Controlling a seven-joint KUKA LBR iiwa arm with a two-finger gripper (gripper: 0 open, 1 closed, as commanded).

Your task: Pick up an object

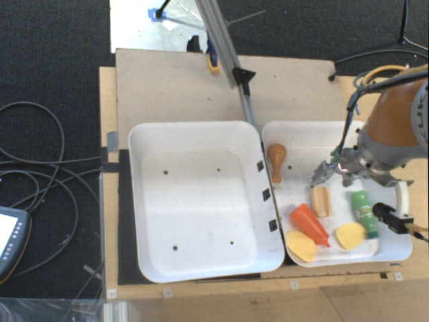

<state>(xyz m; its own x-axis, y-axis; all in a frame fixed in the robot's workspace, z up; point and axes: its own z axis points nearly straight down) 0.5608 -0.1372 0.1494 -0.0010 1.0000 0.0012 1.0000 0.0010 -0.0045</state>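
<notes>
Where the arm (pixel 395 123) reaches in from the right, its grey body and orange band are cut off by the frame edge, and the wrist hangs over the right bin (pixel 395 250). The claw (pixel 326 172) points left and down above the bin floor, just above the hot dog bun (pixel 321 200); its tips are small and blurred against the white plastic, so I cannot tell whether it is open or closed, and no object shows between the tips.

All the objects lie in the right bin. A brown wooden pestle-like piece (pixel 276 159) rests against the bin's left wall. The bun lies near the middle, with an orange-red carrot-shaped toy (pixel 310 224) just below it, slanting toward the front. Two yellow pieces sit at the front: one (pixel 301 246) touching the carrot's thick end, the other (pixel 350 235) beside the carrot's tip. A green bottle (pixel 362 211) lies upright in the picture next to that second yellow piece, partly overlapped by a black fitting of the arm.

The left bin (pixel 144 146) sits beside it on the desk (pixel 295 89).
</notes>
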